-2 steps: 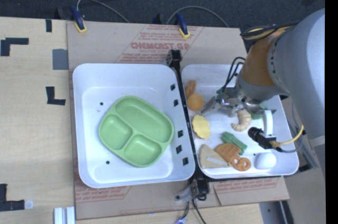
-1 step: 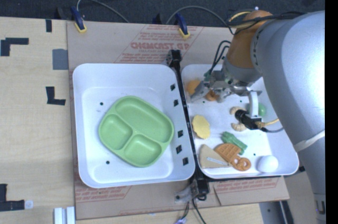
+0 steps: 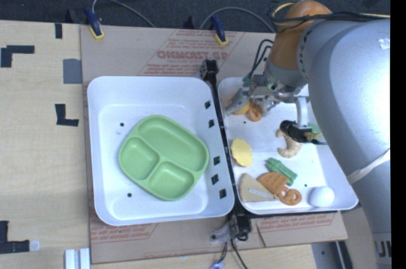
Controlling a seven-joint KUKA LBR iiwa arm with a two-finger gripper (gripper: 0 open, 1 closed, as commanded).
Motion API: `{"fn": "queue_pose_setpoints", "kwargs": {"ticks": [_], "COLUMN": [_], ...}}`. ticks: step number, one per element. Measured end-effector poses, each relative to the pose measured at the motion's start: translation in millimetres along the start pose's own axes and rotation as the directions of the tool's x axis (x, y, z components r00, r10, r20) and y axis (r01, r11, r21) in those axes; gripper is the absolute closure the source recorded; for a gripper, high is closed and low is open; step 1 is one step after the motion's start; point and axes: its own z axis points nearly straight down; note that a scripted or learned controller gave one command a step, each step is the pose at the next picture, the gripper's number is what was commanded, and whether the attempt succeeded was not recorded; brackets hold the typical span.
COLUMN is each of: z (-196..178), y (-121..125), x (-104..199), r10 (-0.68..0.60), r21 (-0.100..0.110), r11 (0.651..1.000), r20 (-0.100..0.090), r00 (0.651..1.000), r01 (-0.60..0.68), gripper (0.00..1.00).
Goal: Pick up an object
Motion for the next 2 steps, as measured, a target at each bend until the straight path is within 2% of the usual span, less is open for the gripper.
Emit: {"fn": "queue_pose_setpoints", "kwargs": {"ticks": [1,2], "z": [-0.6,-12.2], "y": [3.7,4.6], "x": [-3.3,-3.6], "r10": [0.002,0.001], "r21": [-0.025,-0.029], "r11": [1.0,1.0], "r20": [0.008,0.011], "r00": [1.0,1.0], "r01": [-0.002,0.0], "gripper": [0.0,1.0]}}
